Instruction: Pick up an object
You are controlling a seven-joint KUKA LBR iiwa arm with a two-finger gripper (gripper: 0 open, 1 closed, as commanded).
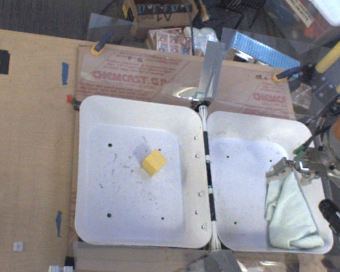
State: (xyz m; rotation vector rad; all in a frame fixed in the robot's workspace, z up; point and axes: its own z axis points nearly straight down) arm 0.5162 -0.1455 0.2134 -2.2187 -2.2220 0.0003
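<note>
**Arm at the right bin, over a pale cloth**

Two shallow white plastic bins sit side by side on the bench. The left bin (99, 118) holds a small yellow foam block (153, 163) near its centre, lying alone on the speckled floor. The right bin (243, 134) holds a crumpled pale green cloth (289, 216) against its right wall. The two-finger metal gripper (288, 166) of the grey arm sits at the cloth's upper end; whether it is wide, narrow or gripping cannot be told.
</note>
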